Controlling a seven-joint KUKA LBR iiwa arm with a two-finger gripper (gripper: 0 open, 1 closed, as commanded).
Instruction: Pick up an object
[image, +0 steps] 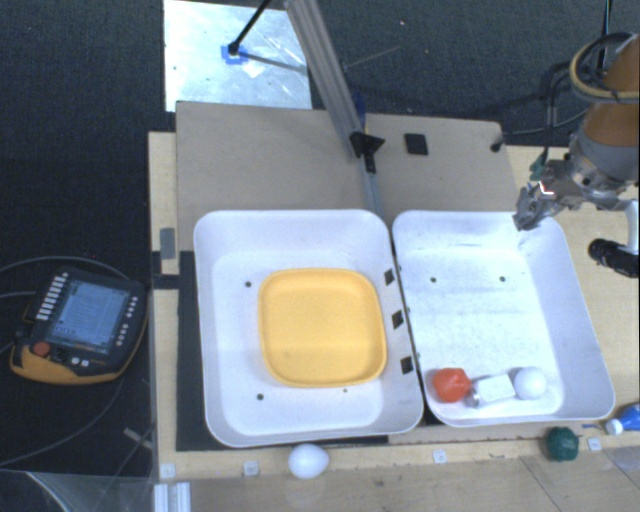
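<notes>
In the right bin (500, 320), along its near edge, lie a small red object (449, 384), a white block (493, 389) and a white ball (530, 382), close together. My gripper (527, 212) hangs over the bin's far right corner, well away from these objects. Nothing shows between its fingers. A yellow square plate (322, 326) lies in the middle of the left bin (230, 300).
A white egg-shaped object (308, 460) lies on the bench in front of the left bin. A dark green ball (561, 444) and a blue-tipped item (622, 422) rest off the right bin's near corner. A teach pendant (78, 324) sits far left.
</notes>
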